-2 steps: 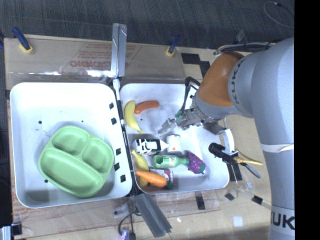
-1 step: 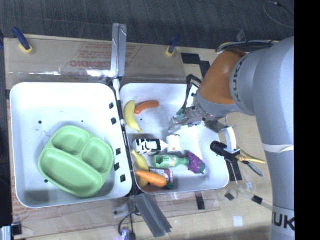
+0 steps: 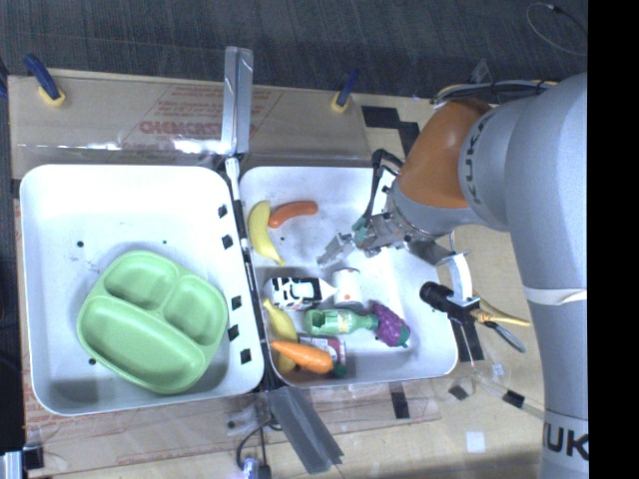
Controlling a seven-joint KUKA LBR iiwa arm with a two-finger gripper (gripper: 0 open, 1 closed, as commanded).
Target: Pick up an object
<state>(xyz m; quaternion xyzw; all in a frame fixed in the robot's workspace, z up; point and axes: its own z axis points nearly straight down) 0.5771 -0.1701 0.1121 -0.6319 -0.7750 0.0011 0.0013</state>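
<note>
Camera view, slanting down on the bench: the grey arm with its orange band (image 3: 446, 158) reaches in from the right, and its two-finger gripper (image 3: 344, 249) hangs low over the middle of the right white bin (image 3: 424, 357). Whether it is spread or pressed together cannot be told from this angle, and nothing can be made out between its tips.

Just below the gripper sits one small white cup-like object (image 3: 346, 285), and beside that, to the left, one black-and-white patterned box (image 3: 297, 290). Up and left of the gripper lie one orange-red toy sausage (image 3: 292, 211) and one yellow toy banana (image 3: 261, 232), the sausage close by the banana's upper end. Further down the bin are one green plastic bottle (image 3: 340, 319) lying on its side, one purple bunch of toy grapes (image 3: 390, 324) at the bottle's right end, one orange toy carrot (image 3: 302, 355) near the front wall, and a second yellow banana-like piece (image 3: 281, 327) along the left wall, partly under the carrot. That makes two yellow pieces and one each of the others, all in the right bin.

One light green three-compartment plastic tray (image 3: 151, 319) lies in the left white bin (image 3: 60, 198). Two blue clamps (image 3: 44, 79) grip the back edge of the bench.
</note>
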